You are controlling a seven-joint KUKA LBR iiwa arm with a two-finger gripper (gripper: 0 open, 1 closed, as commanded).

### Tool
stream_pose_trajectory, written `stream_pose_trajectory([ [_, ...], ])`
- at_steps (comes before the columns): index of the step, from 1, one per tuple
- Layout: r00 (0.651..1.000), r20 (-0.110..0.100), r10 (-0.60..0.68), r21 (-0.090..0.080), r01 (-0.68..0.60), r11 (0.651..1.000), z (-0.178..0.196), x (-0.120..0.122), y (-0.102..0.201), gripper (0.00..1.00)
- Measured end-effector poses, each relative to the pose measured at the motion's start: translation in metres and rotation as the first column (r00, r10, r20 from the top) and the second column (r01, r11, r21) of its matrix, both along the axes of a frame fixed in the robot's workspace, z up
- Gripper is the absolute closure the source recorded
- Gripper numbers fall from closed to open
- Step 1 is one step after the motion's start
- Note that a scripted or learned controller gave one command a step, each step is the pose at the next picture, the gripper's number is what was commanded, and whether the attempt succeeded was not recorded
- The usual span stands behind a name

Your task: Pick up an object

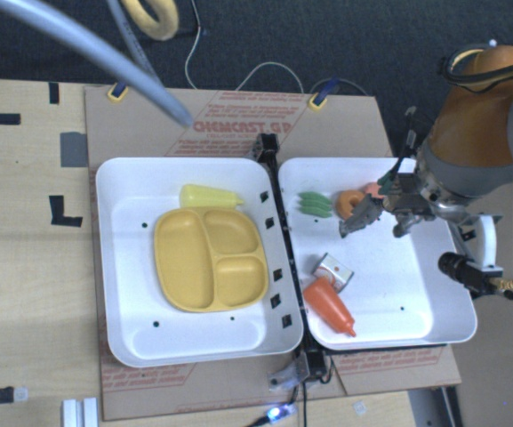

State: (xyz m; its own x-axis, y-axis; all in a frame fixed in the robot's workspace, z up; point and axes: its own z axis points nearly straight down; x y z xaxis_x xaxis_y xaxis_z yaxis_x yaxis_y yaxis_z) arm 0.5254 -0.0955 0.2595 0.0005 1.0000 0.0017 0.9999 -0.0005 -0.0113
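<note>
Hovering low in the right bin (416, 323), the end effector (379, 218) has its fingers spread apart beside the small orange toy (352, 201), seemingly lining up a grasp.

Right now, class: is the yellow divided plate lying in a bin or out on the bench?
In a bin. The yellow divided plate lies flat, compartments up, inside the left bin, whose white rim surrounds it.

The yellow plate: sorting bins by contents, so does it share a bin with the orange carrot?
No, the yellow plate lies in the left bin, the carrot in the right.
</note>
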Motion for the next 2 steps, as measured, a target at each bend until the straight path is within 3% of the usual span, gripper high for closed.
stream_pose_trajectory([
  [1, 1.000, 0.010, 0.002, -0.001, -0.002, 1.000, 0.005, 0.002, 0.000, 0.00],
  [2, 1.000, 0.003, 0.001, -0.001, -0.001, 1.000, -0.059, 0.004, 0.001, 0.00],
])
